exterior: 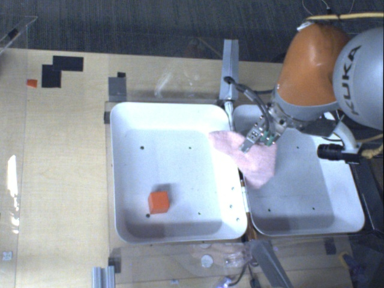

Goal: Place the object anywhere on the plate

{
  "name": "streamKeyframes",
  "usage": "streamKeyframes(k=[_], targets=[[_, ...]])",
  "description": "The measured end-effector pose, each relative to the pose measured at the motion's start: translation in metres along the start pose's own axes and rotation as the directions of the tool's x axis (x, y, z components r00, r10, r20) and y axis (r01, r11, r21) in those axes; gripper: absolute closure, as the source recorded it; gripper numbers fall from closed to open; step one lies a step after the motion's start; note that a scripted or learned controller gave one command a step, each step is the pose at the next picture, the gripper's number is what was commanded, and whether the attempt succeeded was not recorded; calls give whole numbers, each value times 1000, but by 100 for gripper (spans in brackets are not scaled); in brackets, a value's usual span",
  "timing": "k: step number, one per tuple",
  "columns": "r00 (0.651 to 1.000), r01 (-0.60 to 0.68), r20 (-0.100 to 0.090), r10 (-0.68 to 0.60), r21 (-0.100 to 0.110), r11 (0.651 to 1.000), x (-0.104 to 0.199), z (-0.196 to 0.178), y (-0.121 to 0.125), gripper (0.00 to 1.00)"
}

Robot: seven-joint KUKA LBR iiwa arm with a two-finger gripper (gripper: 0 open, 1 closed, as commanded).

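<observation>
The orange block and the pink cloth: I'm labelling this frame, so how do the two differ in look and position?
The orange block is small, boxy and vivid; the pink cloth is pale, flat, limp and much larger. The orange block sits wholly inside the left bin, near its front; the pink cloth drapes across the divide between the left bin and the right bin. The orange block lies far from the gripper; the pink cloth lies right under it. Both rest on white bin surfaces.

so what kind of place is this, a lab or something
Most likely a robotics lab test bench. A KUKA arm reaches over two shallow white bins set side by side on a wooden bench, with a small orange block and a pink cloth as practice items.
</observation>
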State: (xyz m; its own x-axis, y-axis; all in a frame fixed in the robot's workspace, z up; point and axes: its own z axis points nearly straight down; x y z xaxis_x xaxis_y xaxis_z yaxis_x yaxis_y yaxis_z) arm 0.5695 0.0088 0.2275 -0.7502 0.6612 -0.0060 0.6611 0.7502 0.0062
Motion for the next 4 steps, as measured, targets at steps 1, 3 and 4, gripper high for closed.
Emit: streamKeyframes(k=[1, 3, 4], targets=[[920, 392, 1, -392, -2, 920, 24, 1, 37, 100], [749, 663, 0, -663, -3, 749, 67, 4, 131, 100], [749, 662, 1, -662, -5, 749, 93, 2, 177, 100]])
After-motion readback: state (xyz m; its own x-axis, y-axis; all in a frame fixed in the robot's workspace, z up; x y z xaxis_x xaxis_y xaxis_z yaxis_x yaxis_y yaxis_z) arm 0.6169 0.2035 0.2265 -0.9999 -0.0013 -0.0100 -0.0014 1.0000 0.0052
